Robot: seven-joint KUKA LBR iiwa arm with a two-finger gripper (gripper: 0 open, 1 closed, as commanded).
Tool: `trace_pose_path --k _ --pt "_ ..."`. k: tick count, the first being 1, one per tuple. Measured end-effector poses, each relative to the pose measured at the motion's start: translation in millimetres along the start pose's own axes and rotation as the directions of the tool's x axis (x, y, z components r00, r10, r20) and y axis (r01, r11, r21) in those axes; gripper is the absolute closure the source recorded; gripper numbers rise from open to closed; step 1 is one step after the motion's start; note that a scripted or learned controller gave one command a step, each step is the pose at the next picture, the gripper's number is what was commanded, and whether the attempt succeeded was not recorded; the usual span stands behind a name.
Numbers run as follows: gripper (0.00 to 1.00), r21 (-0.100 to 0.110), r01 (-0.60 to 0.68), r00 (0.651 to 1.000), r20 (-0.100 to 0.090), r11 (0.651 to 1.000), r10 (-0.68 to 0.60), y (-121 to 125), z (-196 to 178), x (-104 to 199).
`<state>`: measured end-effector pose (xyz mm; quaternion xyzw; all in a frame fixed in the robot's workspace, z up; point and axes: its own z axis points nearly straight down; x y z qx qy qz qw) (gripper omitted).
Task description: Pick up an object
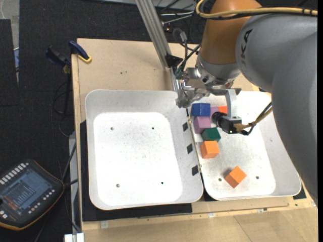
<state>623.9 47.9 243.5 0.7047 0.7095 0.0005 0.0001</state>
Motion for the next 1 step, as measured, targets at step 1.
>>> trace_pose_path --k 1 --pt "1.00 -0.003 -0.001 1.000 0.000 1.000 0.001 22.0 3.2 37.3"
